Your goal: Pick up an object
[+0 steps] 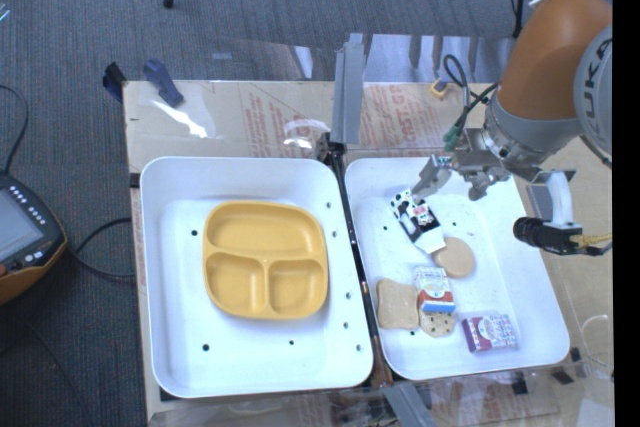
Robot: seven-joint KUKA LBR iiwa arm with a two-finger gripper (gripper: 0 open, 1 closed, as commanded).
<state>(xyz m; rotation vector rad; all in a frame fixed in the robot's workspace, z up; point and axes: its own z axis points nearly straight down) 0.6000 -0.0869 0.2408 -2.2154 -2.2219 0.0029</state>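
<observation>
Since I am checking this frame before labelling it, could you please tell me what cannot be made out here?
- End effector, camera view: too small and cluttered to tell whether it grips anything.
- Black-and-white carton: its print is too small to read.
- Red packet: label blurred.
- Small carton overlaps the cookie, hiding the cookie's top edge.
- Right bin: near rim partly hidden by bench fittings.

Grey arm (600, 105) with a rounded orange band (555, 45), black lettering on its side, black and yellow cables at the wrist, metal gripper (462, 177)
</observation>
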